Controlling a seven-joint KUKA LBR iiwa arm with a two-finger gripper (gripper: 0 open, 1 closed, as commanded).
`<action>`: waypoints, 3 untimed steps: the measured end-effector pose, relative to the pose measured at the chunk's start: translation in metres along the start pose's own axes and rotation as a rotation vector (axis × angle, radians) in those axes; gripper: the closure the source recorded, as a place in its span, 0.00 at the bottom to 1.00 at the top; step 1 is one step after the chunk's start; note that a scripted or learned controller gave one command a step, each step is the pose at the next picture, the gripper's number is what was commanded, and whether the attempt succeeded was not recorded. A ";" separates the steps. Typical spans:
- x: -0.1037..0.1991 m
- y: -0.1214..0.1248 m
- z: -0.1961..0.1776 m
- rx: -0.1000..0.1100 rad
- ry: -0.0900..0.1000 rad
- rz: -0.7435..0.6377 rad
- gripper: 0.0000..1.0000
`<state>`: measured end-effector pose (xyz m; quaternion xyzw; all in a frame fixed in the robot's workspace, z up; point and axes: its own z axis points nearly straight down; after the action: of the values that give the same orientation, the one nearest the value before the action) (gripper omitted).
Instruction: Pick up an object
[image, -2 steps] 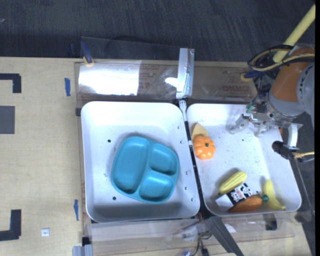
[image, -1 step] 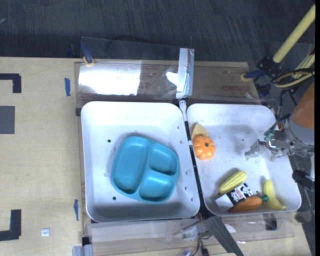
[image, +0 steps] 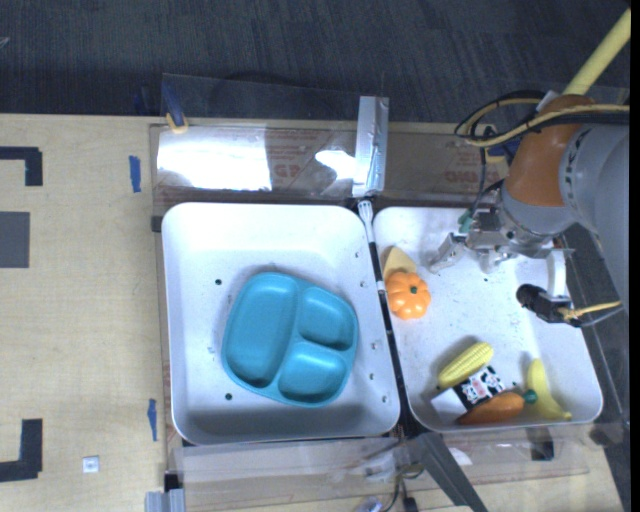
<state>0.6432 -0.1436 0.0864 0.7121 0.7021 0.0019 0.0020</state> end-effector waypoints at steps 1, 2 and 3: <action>-0.060 0.019 -0.001 0.014 0.020 0.012 0.00; -0.055 -0.160 -0.004 0.002 0.008 0.266 0.00; -0.058 -0.159 -0.013 -0.004 -0.001 0.271 1.00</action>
<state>0.4833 -0.1992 0.0984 0.8003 0.5996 0.0033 0.0036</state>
